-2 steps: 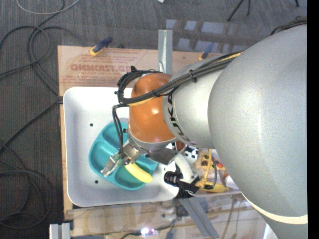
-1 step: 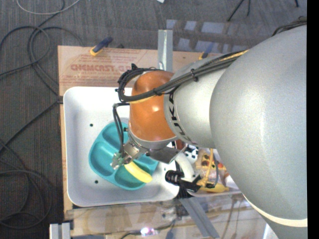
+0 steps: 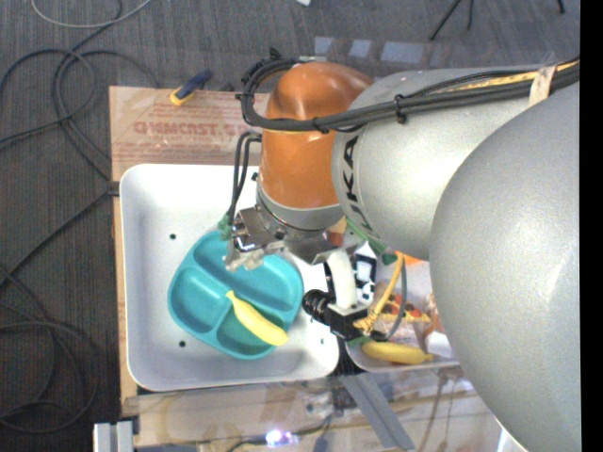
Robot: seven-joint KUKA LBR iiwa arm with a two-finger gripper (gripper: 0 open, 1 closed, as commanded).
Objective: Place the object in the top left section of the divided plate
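Looming over the frame's right, we see the grey arm (image 3: 471, 205); below it a yellow banana (image 3: 256, 320) lies across the teal divided plate (image 3: 203, 295) in the left white bin (image 3: 151, 252). Its gripper (image 3: 247, 250) hovers at the plate's upper edge.

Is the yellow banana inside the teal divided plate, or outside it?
Inside. The yellow banana lies within the teal divided plate, across its lower right part, touching a divider ridge; the plate sits in the left white bin.

bins: 2, white, left one (image 3: 151, 205), right one (image 3: 377, 361) | divided plate (image 3: 203, 295): 1, teal | bananas: 2, one on plate (image 3: 256, 320), one in right bin (image 3: 396, 351) | arm (image 3: 452, 158): 1
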